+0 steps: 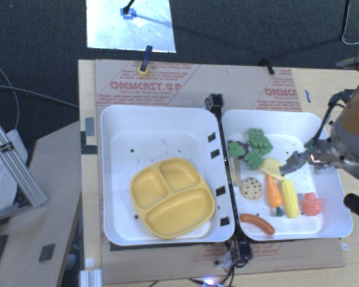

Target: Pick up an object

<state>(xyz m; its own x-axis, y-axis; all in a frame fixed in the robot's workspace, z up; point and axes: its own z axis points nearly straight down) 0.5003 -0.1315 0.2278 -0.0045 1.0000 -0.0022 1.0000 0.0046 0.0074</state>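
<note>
The right bin holds toy food: green broccoli, a purple-and-green piece, a yellow wedge, a round cookie, an orange carrot, a yellow corn cob, a pink-red piece and a sausage. My gripper reaches in from the right and hovers low over the middle of this bin, its dark tip just right of the yellow wedge and above the corn. Nothing shows between its fingers.
The left bin holds a yellow divided plate. A black divider clamp sits between the bins. Cardboard lies under both bins, with a blue-and-yellow tool at the back.
</note>
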